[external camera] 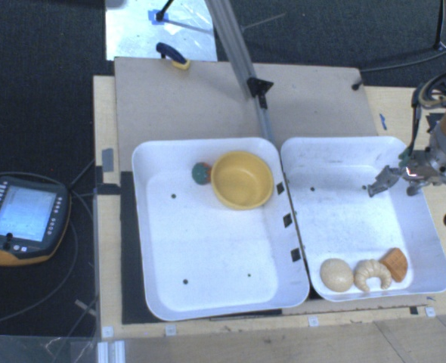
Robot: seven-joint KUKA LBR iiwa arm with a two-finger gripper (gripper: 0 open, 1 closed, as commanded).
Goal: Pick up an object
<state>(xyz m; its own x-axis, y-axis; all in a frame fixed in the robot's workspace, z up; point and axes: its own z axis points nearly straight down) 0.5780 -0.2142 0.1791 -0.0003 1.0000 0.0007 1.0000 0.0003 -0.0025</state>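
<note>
Gripper [393,178] sits over the right shallow white plastic bin [336,157], near its right wall, upper half. Fingers state: cannot tell, too small and dark to resolve; nothing visible between them. Task candidates in that bin, along its bottom edge and well apart from the gripper: pale round bread roll [336,274], cream croissant [373,274] touching it, orange-brown wedge-shaped piece [394,263] just beside. Left white bin [208,278] holds a yellow plastic bowl [242,180] with a small dark green ball [201,173] touching it.
</note>
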